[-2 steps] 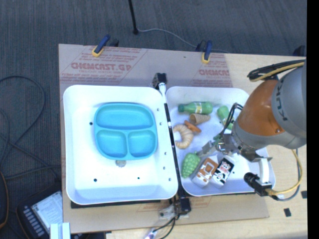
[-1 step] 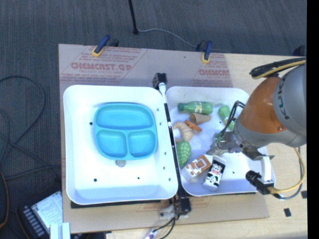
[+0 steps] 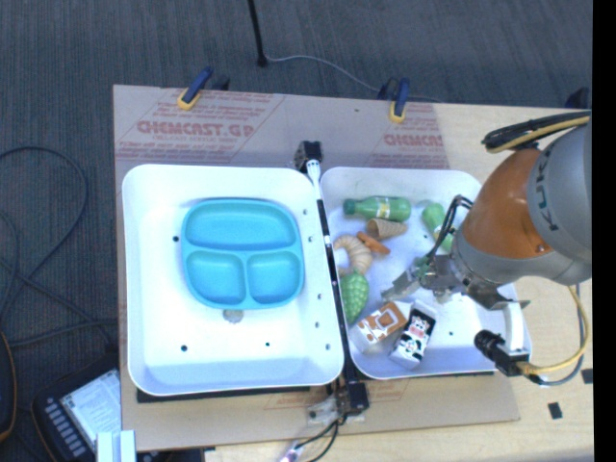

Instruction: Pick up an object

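hovering just above the black-and-white carton (image 3: 414, 336), the gripper (image 3: 423, 282) is lining up a grab; whether it is clamped i cannot tell.

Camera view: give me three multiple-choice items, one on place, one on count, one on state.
1. Where does the sky-blue plastic divided tray lie?
A. in the left white bin
B. in the right white bin
C. on the cardboard sheet

2. How many compartments does the tray have?
A. two
B. three
C. five

3. How does the green plastic bottle sit?
A. upright
B. on its side
C. clamped in the fingers

Answers: 1 A, the tray sits in the middle of the left bin's floor. 2 B, one wide section above two smaller ones. 3 B, its length runs flat along the right bin's floor, apart from the gripper.
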Motion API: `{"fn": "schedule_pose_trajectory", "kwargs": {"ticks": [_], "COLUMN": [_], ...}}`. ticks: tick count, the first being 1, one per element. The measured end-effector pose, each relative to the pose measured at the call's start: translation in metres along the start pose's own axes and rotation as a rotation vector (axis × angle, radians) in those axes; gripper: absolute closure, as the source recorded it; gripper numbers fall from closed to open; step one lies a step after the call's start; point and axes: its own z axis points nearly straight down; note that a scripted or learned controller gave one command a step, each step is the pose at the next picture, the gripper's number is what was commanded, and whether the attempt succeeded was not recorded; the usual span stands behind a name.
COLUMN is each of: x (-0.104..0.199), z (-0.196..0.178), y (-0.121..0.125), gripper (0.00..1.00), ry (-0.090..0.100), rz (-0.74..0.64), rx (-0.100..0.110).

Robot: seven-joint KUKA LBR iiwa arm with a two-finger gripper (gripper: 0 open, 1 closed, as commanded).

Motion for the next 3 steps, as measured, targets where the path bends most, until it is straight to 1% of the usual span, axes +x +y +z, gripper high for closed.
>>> {"fn": "schedule_pose_trajectory", "kwargs": {"ticks": [1,2,3], "x": [0.000,0.000,0.032], "z": [-0.010,-0.009,0.008], "y": [0.000,0.000,-0.020], "gripper": [1.00,0.00,0.00], "ry": [0.000,0.000,-0.012], "rz": [0.000,0.000,0.007], "rx": [0.001,0.001,-0.014]}}
